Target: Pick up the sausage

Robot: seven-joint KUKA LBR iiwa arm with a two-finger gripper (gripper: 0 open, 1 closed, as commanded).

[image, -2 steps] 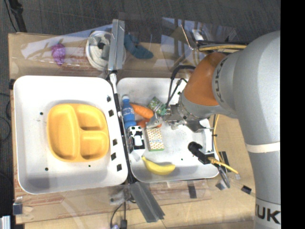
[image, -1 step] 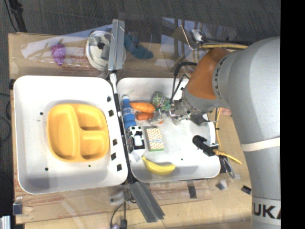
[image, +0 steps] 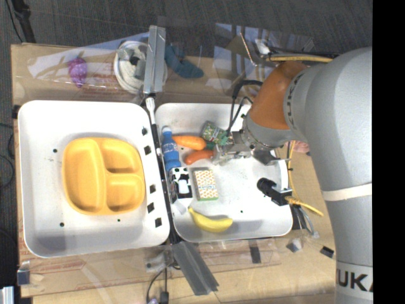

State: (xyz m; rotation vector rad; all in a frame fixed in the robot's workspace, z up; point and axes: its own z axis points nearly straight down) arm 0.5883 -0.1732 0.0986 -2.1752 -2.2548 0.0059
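Gripper (image: 223, 149) over sausage (image: 197, 156) (right bin (image: 266, 217))

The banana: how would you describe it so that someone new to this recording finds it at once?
Look in the right-hand white bin, the one the grey arm reaches into. Along its near edge, just below the patterned card, lies the banana. It is the only curved, plain yellow thing there; the carrot is orange and straight.

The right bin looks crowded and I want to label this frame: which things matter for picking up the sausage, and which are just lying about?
Belongs to the job:
- sausage
- gripper, right beside it
- right bin

Just lying about:
- carrot
- blue bottle
- banana
- patterned box
- yellow divided tray in the left bin
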